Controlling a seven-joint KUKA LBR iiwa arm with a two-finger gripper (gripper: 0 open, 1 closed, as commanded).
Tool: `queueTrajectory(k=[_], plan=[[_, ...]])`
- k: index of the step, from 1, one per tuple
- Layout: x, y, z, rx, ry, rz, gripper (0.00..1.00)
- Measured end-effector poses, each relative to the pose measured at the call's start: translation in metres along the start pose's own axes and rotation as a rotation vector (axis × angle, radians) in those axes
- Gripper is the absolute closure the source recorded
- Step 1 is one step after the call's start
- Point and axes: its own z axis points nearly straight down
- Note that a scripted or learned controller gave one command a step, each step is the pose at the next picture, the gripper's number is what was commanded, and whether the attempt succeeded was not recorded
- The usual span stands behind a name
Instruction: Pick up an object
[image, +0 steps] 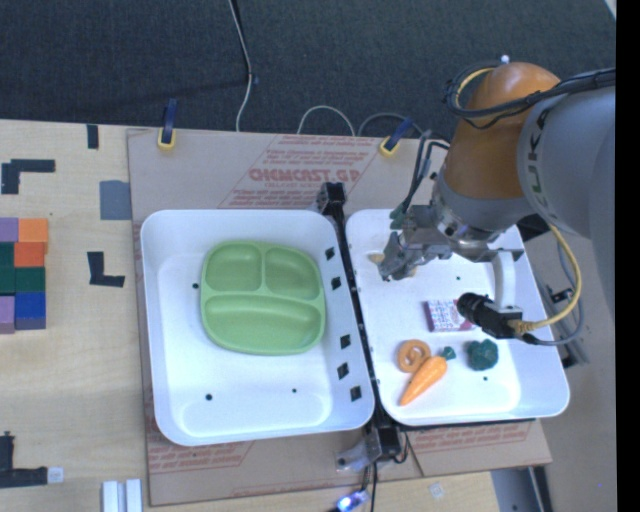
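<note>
Carrot (424, 378) lies at the right bin's (535, 395) six o'clock, beside an orange ring (412, 354). The tool (393, 262) hovers at ten o'clock; whether it grips anything, I cannot tell.

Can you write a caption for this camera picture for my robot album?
Gripper hovers in the right bin above a carrot; green plate in the left bin.

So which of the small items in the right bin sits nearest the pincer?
The purple patterned card, just below the pincer; the pretzel, carrot and green toy lie further down.
</note>
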Motion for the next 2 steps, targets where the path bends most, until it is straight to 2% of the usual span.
queueTrajectory(k=[1,2], plan=[[0.048,0.008,0.003,0.001,-0.002,0.002,1.0],[0.101,-0.004,0.005,0.002,-0.001,0.001,1.0]])
